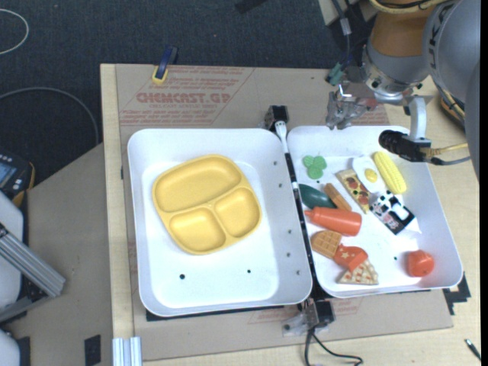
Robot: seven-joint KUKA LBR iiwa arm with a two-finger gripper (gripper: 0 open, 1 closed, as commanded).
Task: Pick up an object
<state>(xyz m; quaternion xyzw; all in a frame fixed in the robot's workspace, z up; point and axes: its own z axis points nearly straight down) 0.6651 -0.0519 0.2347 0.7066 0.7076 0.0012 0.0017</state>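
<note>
Gripper (345,111) hovers above the right bin's (450,239) far rim; fingers' opening cannot be told, nothing visibly held. Toy foods, corn (390,171) and carrot (333,219) among them, lie crowded; risk: a descent strikes the rim or snags neighbouring pieces

This is a robotics lab rather than a home or kitchen. A cardboard-covered worktop (229,90) stands on dark carpet (76,21), with loose cables (15,33) trailing at upper left. Two white bins (145,204) sit clamped side by side, holding a yellow divided plate (204,203) and plastic toy food (333,219). An aluminium extrusion frame (30,261) crosses the lower left, and the grey-and-orange arm (412,21) fills the upper right.
</note>
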